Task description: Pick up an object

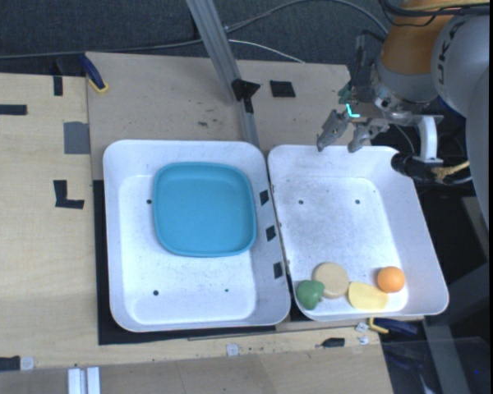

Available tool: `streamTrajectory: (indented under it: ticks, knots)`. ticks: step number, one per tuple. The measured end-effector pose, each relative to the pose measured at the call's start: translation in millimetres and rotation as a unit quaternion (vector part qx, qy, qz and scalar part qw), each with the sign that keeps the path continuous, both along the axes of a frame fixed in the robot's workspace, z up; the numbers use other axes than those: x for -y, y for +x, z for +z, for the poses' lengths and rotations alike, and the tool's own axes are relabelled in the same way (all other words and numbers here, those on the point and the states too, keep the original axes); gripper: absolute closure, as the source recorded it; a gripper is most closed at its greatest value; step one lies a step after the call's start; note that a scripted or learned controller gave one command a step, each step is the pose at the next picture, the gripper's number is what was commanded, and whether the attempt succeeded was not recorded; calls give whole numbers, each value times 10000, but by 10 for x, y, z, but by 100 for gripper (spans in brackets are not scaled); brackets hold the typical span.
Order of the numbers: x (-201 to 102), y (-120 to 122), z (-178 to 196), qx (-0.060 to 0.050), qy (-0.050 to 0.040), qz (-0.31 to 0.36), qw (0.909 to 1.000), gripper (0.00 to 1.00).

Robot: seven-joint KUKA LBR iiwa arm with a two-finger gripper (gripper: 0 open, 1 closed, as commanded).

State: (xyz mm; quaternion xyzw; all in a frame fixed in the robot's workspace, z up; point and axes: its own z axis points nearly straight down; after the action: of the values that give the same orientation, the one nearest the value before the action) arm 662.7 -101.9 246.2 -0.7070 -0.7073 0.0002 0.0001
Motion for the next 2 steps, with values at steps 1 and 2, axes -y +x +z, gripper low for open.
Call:
streamTrajectory:
  ticks: [1,2]
  knots:
    - [0,0,0,0,0,0,10000,0]
    - [-52,27,-438,-14,1,2,10000,0]
